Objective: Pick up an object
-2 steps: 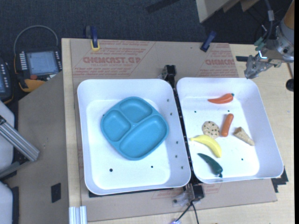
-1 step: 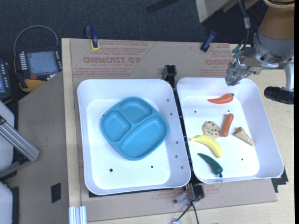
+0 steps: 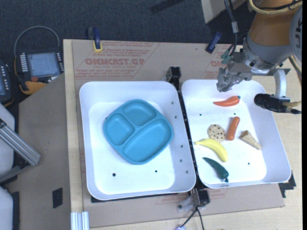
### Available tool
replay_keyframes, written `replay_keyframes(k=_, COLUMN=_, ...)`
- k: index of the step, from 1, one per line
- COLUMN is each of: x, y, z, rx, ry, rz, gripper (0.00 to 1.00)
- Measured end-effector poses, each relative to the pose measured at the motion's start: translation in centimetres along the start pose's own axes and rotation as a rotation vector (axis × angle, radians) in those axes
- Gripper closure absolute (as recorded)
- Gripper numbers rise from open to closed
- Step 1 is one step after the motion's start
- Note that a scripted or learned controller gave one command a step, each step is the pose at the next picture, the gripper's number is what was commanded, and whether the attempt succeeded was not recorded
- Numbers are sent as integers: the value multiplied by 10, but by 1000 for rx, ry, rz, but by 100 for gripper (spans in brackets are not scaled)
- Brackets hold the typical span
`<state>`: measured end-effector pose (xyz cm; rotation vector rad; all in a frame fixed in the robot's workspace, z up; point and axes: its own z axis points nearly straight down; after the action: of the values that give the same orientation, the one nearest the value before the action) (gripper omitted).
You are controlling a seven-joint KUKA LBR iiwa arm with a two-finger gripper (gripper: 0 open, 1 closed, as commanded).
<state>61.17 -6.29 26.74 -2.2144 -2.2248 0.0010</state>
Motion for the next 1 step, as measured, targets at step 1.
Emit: replay_keyframes(k=1, x=47, y=-17, z=22, rx=2, ry=0, rz=0, gripper=100)
